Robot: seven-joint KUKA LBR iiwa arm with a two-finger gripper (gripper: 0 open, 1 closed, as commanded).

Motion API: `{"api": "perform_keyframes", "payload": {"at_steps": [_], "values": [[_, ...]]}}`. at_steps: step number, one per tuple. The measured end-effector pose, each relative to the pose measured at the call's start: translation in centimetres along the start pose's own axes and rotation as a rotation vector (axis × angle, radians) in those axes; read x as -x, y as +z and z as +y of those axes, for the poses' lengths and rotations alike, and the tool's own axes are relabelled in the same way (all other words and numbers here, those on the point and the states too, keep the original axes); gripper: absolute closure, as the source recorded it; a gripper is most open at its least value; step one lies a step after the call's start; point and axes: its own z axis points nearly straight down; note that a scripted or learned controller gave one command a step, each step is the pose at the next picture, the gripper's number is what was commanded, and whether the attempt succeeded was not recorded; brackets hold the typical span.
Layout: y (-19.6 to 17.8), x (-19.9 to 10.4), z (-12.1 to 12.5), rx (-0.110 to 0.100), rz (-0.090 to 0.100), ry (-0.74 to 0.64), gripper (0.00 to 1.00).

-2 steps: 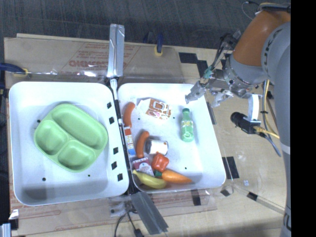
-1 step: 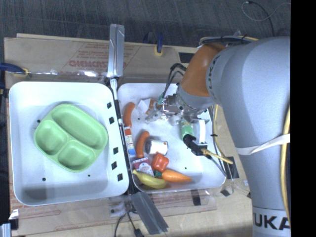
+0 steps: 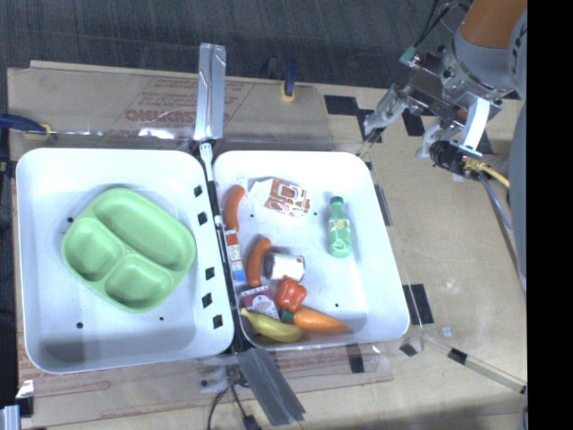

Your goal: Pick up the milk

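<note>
Arm reached in from the right; gripper (image 3: 394,119) hung at the far right, outside the right bin (image 3: 380,240), just past its far-right corner, above the bench (image 3: 448,267). Fingers looked spread apart with nothing between them. Milk (image 3: 280,196), a small white carton with red-orange print, lay on its side in the far part of the right bin, well apart from the gripper. Just left of it a sausage (image 3: 234,206); to its right a green bottle (image 3: 338,227) lying flat. Nearer: second sausage (image 3: 258,258) touching a white can (image 3: 286,266), then red pepper (image 3: 289,294), carrot (image 3: 315,321) and banana (image 3: 271,329) bunched at the near edge. Left bin (image 3: 45,321) held a green divided plate (image 3: 128,247).
</note>
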Motion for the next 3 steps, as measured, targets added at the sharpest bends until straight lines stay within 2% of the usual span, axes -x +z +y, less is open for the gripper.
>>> {"api": "perform_keyframes", "payload": {"at_steps": [1,2,3], "values": [[15.1,-4.0,-0.1,-0.005,-0.001,0.068,0.00],[23.4,-8.2,0.1,0.014,0.004,-0.119,0.00],[24.5,-9.9,-0.1,0.034,-0.001,-0.289,0.00]]}}
